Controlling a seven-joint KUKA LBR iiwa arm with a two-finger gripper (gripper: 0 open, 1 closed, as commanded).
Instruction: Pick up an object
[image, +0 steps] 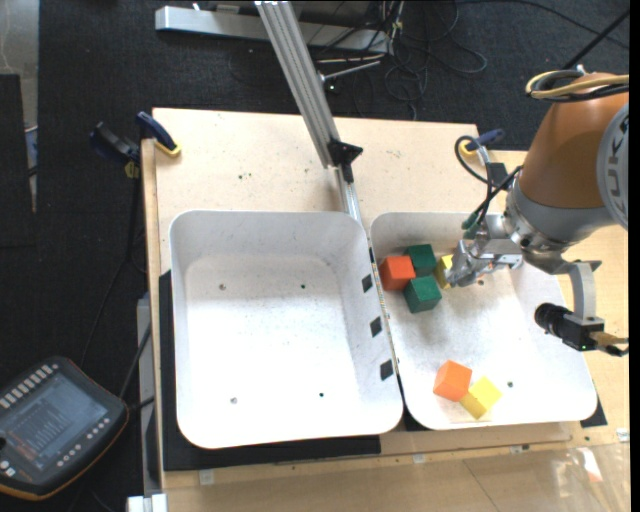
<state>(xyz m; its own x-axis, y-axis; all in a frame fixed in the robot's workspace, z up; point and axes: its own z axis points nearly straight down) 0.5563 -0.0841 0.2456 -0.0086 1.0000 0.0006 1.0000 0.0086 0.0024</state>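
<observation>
In the right bin (560, 400) a cluster sits near the back left: an orange-red block (397, 270), a green block (421, 257) behind it and another green block (423, 293) in front. A bit of yellow (444, 266) peeks out right of the cluster. My gripper (462, 272) is low over the bin, just right of the cluster, beside that yellow piece. Near the front of the bin lie an orange block (452, 380) and a yellow block (481, 396), touching each other.
The left bin (200, 240) stands beside the right one. A slanted metal bar (305, 85) runs from the back down to the divide between the bins. A clamp (152, 132) sits at the bench's back left corner. A pendant (45, 425) lies left of the bench.
</observation>
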